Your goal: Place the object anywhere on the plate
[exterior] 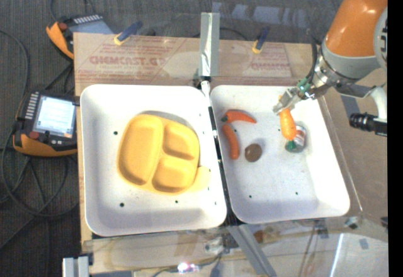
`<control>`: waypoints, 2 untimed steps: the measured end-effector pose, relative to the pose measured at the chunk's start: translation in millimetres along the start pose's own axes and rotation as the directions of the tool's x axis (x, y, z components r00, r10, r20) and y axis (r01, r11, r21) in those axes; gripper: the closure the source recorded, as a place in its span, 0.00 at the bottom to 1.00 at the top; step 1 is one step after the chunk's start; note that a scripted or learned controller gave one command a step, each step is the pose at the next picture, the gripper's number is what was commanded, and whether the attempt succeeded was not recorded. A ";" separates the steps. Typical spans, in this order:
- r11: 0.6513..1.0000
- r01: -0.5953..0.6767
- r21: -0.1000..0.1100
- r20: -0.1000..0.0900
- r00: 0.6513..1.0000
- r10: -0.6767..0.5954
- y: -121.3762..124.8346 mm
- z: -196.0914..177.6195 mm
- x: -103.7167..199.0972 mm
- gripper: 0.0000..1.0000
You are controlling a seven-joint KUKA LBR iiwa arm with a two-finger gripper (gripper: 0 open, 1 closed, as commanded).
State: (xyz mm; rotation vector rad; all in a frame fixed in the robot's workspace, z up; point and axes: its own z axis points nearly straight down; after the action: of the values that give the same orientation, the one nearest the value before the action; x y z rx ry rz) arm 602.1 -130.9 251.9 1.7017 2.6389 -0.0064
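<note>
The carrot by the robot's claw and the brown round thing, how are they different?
The carrot is orange and long; the brown ball is dark and round. The carrot lies right under the gripper, near the bin's right side, touching a small can; the ball sits alone nearer the middle, beside two orange peppers. Both lie in the right bin, not on the yellow plate.
</note>
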 end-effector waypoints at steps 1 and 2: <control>0.978 0.209 -0.003 -0.002 0.978 -0.209 72.6 -4.8 55.2 1.00; 0.982 0.190 -0.001 -0.005 0.982 -0.190 77.5 67.5 147.4 1.00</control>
State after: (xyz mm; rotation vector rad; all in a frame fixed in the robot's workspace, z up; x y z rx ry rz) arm 611.9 35.0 183.7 1.4444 2.7926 -0.0012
